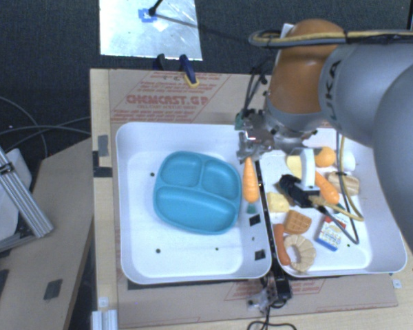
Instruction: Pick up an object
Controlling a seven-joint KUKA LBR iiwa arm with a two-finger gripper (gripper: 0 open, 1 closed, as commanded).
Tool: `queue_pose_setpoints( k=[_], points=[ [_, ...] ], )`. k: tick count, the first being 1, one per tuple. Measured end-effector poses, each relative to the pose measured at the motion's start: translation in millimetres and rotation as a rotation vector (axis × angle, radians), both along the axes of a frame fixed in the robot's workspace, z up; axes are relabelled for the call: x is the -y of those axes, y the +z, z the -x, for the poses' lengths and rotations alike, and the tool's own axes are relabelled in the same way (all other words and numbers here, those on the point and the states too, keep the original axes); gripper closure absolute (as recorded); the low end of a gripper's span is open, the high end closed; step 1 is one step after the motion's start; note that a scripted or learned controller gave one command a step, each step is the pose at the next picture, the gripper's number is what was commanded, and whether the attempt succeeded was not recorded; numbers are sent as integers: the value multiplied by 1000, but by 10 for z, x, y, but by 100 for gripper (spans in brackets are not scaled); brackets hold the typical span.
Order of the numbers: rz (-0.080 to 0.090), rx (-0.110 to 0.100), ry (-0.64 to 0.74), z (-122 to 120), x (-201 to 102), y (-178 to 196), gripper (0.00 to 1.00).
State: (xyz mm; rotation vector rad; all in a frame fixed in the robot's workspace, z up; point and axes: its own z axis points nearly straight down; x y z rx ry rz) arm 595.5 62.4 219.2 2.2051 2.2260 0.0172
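My gripper (250, 154) hangs over the right edge of the left bin (141, 253), close to the ridge between the two bins. An orange toy carrot (250, 182) hangs upright from it, its top caught between the fingers. The gripper is shut on this carrot. The carrot's tip points down just right of the blue divided plate (196, 191), which lies in the middle of the left bin.
The right bin (385, 253) holds several toy foods: a second carrot (327, 189), a waffle (297, 222), a shrimp (303, 253), a sausage (280, 241), an orange ball (325, 157) and a small blue packet (328, 236). The big grey arm covers the bin's upper right.
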Motion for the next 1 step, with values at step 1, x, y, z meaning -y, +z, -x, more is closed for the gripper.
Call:
queue_pose_setpoints(
  k=[1],
  points=[
    [0, -15, -1, 311, -412, 8, 100]
  ],
)
